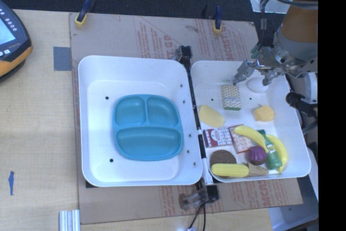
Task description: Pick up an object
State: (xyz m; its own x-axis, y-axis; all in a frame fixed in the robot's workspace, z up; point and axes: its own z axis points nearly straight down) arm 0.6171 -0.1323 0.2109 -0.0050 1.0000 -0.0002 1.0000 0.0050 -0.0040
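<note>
From my seat I see the gripper [253,74] hanging over the far part of the right bin [294,116], its two fingers [239,76] spread apart with nothing between them, the grey arm [297,13] rising behind it at the right edge. Just beside the nearer fingertip, toward me, a small patterned box [231,97] stands on the bin floor, apart from the gripper. To its right lies a yellow block [264,113], and to its lower left a pale yellow potato-shaped piece [211,116] near the bin's left wall. Closer to me the objects crowd together: a red-and-white packet [224,137], a banana [259,139] lying across it, a purple onion-like piece [257,155] touching the banana, a green item [273,158] at the right that I cannot identify, a dark brown round cookie [223,157], and an ear of corn [230,170] along the near wall. The left bin [97,116] holds a blue divided plate [147,127], lying flat in its middle. Both bins rest on a cardboard sheet [135,35] clamped at the far edge, and an orange-and-black pendant [11,35] lies on the bench at far left.
</note>
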